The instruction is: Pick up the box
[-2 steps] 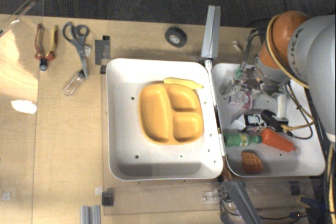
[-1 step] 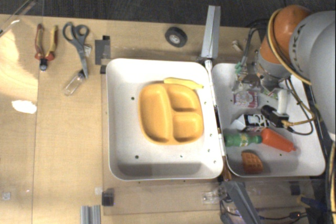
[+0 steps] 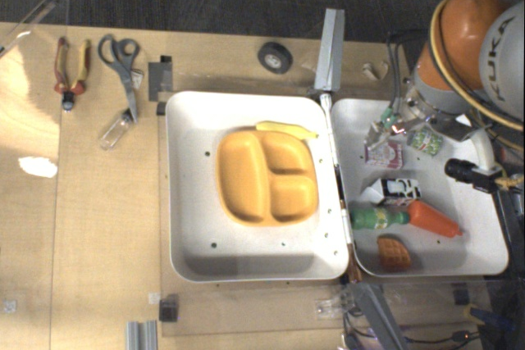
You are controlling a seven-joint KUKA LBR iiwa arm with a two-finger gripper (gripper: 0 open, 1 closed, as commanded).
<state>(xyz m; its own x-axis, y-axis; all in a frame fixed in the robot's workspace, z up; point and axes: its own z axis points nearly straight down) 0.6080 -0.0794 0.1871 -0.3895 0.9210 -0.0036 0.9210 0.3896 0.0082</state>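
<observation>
Fingers [image 3: 399, 124] hang at the end of the grey arm [image 3: 459, 70] over the far left part of the right bin [image 3: 484, 258]; from this slant I cannot tell whether the fingers are apart or together, and nothing can be seen clamped between them. Just below them lies a crumpled silver and red wrapper [image 3: 381, 152], and just to their right a small green and white packet [image 3: 426, 142].

Nearer the camera, in the middle of that bin, the box [image 3: 400, 189] lies flat, small, white with black markings, apart from the fingers. Close in front of it a green bottle [image 3: 379, 217] lies on its side, its end meeting an orange carrot [image 3: 435, 220]. A brown lump [image 3: 394, 252] sits by the bin's near wall.

To the left, the left bin [image 3: 189, 242] holds a yellow compartment tray [image 3: 268, 176], with a thin yellow piece [image 3: 287, 129] at the tray's far edge.

On the table [image 3: 82, 258] beyond the bins stand a grey metal bar [image 3: 330, 45] and a roll of black tape [image 3: 275, 57]. Farther left lie a black block [image 3: 162, 76], scissors [image 3: 123, 65] and red-handled pliers [image 3: 70, 71].
</observation>
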